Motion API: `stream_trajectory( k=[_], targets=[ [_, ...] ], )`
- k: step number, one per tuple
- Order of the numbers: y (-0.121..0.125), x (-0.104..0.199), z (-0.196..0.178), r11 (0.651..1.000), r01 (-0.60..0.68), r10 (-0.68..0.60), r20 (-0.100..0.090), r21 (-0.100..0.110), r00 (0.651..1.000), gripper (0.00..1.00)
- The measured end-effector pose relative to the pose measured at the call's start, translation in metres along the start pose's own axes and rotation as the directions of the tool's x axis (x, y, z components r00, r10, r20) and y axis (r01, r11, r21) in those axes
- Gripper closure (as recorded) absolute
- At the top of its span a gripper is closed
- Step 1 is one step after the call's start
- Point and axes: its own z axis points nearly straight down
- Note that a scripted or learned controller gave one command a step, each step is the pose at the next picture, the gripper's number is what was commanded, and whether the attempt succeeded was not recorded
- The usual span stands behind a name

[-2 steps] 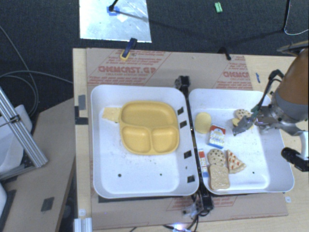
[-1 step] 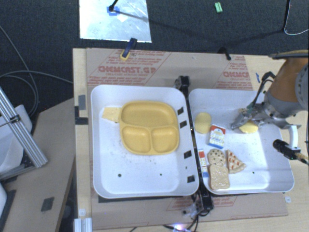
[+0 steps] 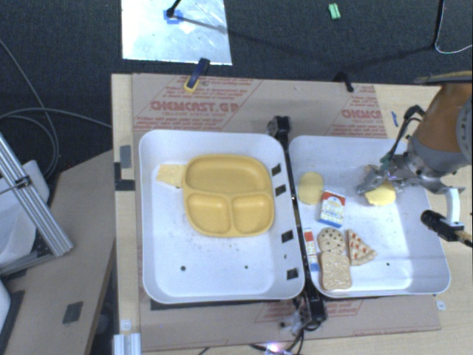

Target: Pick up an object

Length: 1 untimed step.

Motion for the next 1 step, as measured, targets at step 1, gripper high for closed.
stream_trajectory(
  k=[1],
  targets=[
    [0.009,0.1369,-0.0949,1.0,0.015,-0.015,-0.008,-0.006,1.0,1.0]
  ],
)
